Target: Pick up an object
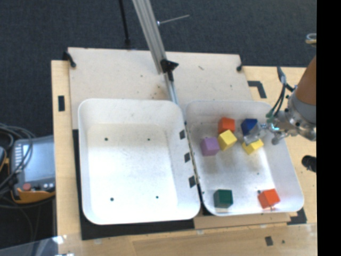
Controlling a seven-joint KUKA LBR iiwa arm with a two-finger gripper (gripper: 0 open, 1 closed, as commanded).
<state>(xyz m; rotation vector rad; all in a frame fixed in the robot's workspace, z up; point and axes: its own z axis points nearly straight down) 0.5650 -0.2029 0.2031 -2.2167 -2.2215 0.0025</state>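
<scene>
The gripper [254, 137] hangs over the right bin [287, 169], touching the yellow block [252, 146] beside the blue block [248, 126]; whether it grips I cannot tell. Next: close, then lift.

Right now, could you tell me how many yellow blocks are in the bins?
2, both in the right bin: one yellow block beside the purple block, the other yellow block at the gripper. The gripper could hide more.

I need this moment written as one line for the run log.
arm: over right bin | pincer: low, at yellow block beside blue block | grasp: not confirmed | lifted: nothing
</scene>
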